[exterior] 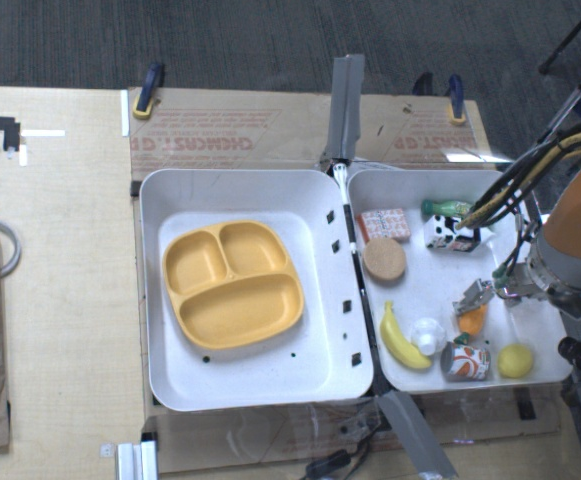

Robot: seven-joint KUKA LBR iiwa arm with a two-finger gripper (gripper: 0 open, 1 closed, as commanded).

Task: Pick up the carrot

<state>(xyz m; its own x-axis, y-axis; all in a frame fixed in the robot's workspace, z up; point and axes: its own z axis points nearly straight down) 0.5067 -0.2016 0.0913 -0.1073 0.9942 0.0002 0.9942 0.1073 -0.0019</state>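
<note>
1. The carrot [472, 318] is a small orange stub with a darker tip pointing down. It sits in the right bin [410, 183], toward that bin's right-hand front part.
2. Right above the carrot is the hand [477, 296] – grey metal bits coming in from the right off the arm [575, 238], whose orange band is at the frame's edge. The hand's tip looks like it's touching or just over the carrot's top end, but I can't tell if it's open or closed – too small and cluttered there. So I can't say it has a grip on anything.
3. Near the carrot: a can [465, 362] just below it, a lemon [515, 361] to the can's right, and a banana [402, 340] to the left with a small clear cup [426, 334] lying against it.
4. Further back in the same bin: a round tan disc [384, 261], a red-and-white box [384, 225] just behind it, a green thing [445, 208] near the back wall and a black-and-white toy [446, 234] beside it.
5. The left bin [240, 388] holds a yellow divided plate [233, 283], sitting flat and a bit rotated.
6. Both bins sit on cardboard [240, 128] clamped to the table [50, 218].
</note>
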